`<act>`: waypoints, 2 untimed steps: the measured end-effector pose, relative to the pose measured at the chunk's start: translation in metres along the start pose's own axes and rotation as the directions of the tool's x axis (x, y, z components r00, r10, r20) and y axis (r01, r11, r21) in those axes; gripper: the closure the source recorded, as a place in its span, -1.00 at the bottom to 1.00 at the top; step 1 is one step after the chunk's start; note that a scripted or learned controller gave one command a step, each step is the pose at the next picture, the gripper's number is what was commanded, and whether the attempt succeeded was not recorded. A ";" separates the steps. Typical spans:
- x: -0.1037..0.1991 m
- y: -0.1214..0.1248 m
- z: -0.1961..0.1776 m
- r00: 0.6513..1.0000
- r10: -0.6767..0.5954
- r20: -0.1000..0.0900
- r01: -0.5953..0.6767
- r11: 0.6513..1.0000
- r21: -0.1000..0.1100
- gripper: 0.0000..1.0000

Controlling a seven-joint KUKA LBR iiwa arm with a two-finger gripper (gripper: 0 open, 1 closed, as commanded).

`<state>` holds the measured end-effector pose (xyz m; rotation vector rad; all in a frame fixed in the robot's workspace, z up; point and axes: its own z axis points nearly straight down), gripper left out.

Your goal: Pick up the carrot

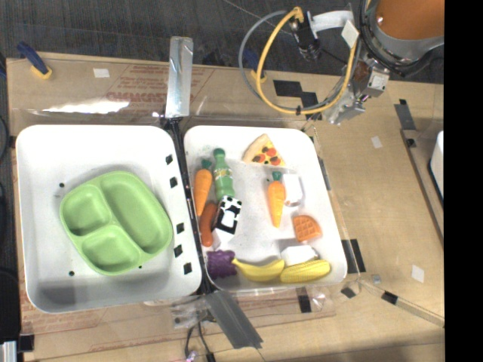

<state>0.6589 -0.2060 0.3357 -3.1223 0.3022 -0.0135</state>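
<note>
The carrot (276,200) is orange with a green top and lies in the right bin (326,202), pointing toward the front, just right of the bin's middle. A white block touches its right side. The arm's orange band (407,6) is at the top right, high above the bench. My gripper (352,105) hangs below it, beyond the bin's far right corner and well away from the carrot. Nothing is seen held in it.
The right bin also holds a pizza slice (264,154), a green bottle (221,175), two orange sticks (202,190), a black-and-white cube (228,214), a waffle (307,228), a banana (259,268), corn (306,271) and a purple piece (221,262). A green divided plate (115,221) sits in the left bin (30,202). Yellow cables (264,66) loop beside the arm.
</note>
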 end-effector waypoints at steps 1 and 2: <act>-0.015 0.004 0.058 1.000 -0.001 0.009 0.001 1.000 0.000 1.00; -0.001 0.003 0.057 1.000 0.003 0.002 -0.003 1.000 0.000 1.00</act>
